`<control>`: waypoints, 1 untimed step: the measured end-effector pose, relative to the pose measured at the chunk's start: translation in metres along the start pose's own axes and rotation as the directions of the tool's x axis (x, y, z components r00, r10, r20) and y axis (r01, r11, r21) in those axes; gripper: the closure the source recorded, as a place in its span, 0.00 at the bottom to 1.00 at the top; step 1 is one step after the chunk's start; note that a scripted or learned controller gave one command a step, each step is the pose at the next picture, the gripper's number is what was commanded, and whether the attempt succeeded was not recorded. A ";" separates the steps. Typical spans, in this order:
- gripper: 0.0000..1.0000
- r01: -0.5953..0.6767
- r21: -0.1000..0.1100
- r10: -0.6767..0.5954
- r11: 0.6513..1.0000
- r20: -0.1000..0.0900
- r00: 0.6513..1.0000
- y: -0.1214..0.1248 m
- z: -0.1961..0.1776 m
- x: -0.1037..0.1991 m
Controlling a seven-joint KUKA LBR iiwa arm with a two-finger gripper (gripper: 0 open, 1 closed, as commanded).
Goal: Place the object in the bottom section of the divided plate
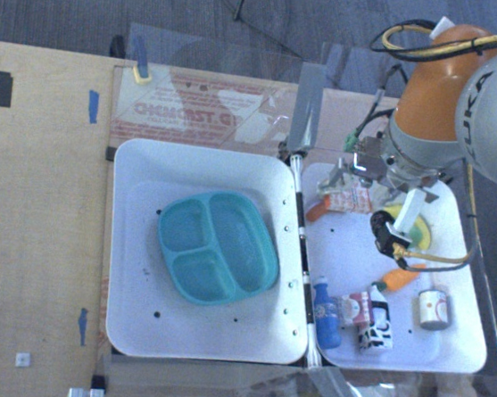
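Observation:
A teal divided plate (218, 245) lies in the left bin (144, 171), and its three sections hold nothing. My gripper (353, 172) hangs over the back left part of the right bin (455, 344), just above a crinkled red and white packet (349, 199). An orange piece (316, 212) lies next to the packet, against the bin's left wall. The arm's wrist hides how the gripper meets the packet.
The right bin also holds a yellow-green item (419, 230), an orange carrot-like piece (400, 279), a small pale can (433, 308), a blue bottle (327, 316), a red and white carton (359, 306) and a black and white object (376, 334).

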State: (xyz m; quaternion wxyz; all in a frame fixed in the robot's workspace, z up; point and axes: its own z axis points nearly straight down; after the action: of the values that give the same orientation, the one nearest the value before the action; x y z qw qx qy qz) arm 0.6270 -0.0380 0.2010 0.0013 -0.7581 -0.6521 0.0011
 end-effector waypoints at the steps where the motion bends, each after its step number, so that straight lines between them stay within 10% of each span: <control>1: 1.00 0.352 -0.005 -0.352 0.936 0.001 0.936 -0.014 -0.027 0.063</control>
State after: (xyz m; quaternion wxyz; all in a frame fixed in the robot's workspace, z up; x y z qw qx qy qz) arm 0.6224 0.0264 0.2281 -0.0006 -0.6294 -0.7771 -0.0005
